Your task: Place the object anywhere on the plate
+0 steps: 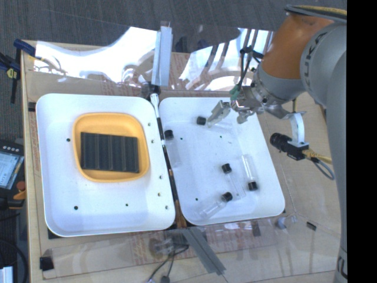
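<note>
Two shallow white bins sit side by side. The left bin (53, 175) holds a yellow rounded plate with a dark ribbed centre (110, 147). The right bin (268, 187) holds clear plastic vials with black caps: one (248, 171) at about four o'clock, another (215, 203) at six. The gripper (231, 112) hovers at the bin's twelve o'clock, jaws spread and holding nothing. Judging by this, the pick is not yet made; next it must descend squarely over one vial.
</note>
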